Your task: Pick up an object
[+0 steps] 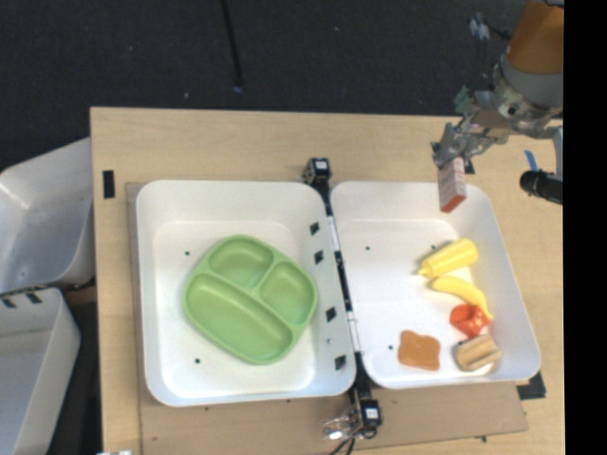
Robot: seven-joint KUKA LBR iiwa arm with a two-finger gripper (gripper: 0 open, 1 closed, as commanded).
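- The small red-and-white rectangular carton (452, 185) hangs upright below the pincer (459, 155), over the far edge of the right-hand shallow white bin (379, 282). Its top end sits between the pincer's fingers, so the pincer looks pinched on it — the lower end seems clear of the bin floor, though the slanted view makes that hard to confirm.
- Judged by its look, the carton is light and fairly stiff, with flat, smooth faces. A squeeze across two opposite flat sides suits it; too hard a squeeze could dent thin walls.
- The hold is near the top end only — so the carton could swing or slip down if the arm moves fast. A grip nearer the middle would be steadier.
- Other things in the right-hand bin lie well apart from the carton, near the front corner: a yellow bottle-shaped toy (450, 257), a yellow banana-shaped piece (463, 292), a small red rounded piece (469, 319), an orange-brown flat lump (418, 350) and a tan bread-roll-shaped piece (476, 352).
- The left-hand white bin (161, 368) on the tabletop (114, 145) holds a green divided plastic plate (249, 298).
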